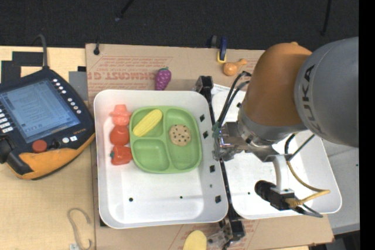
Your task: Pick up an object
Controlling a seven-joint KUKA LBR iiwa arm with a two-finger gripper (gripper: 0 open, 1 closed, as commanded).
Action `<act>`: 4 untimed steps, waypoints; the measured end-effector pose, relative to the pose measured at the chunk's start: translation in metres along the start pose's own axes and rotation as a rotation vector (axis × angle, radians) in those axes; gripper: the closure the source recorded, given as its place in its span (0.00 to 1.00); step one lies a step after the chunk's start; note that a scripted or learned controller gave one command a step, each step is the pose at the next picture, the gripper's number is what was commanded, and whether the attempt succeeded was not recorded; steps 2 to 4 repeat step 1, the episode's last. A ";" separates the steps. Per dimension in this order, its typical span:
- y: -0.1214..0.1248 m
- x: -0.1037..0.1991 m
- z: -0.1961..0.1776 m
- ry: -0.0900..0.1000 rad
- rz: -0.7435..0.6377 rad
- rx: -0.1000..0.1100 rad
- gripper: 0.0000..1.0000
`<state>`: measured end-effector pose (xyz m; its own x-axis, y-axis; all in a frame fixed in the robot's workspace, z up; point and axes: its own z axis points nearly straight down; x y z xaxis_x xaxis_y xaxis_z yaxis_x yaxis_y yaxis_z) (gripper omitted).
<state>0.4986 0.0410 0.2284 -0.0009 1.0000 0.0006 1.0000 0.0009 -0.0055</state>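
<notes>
Dark carpet strewn with cables lies behind a pale wooden bench (41, 208) that bears two shallow white plastic bins side by side. One grey arm with an orange band (281, 91) reaches over the right-hand white bin (328, 173), and its wrist hides the gripper, so whether the jaws stand open or closed cannot be told. Things to pick lie in the left-hand white bin (152, 202): one green three-compartment plastic tray (153, 158) holding one yellow toy corn cob (146, 122) in its upper left compartment and one round speckled toy cookie (180, 135) in its upper right, with one cluster of red and pink toy pieces (119, 134) just beside the tray's left edge. All are probably light, stiff and rather smooth; the corn cob looks easiest, pinched across its narrow middle. One grey teach pendant with an orange base (38, 120) rests at the bench's left.
</notes>
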 end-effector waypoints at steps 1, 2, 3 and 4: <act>-0.006 0.015 -0.002 0.001 0.001 0.000 1.00; -0.006 0.015 -0.002 0.001 0.001 0.000 1.00; -0.006 0.015 -0.002 0.001 0.001 0.000 1.00; -0.006 0.015 -0.002 0.001 0.001 0.000 1.00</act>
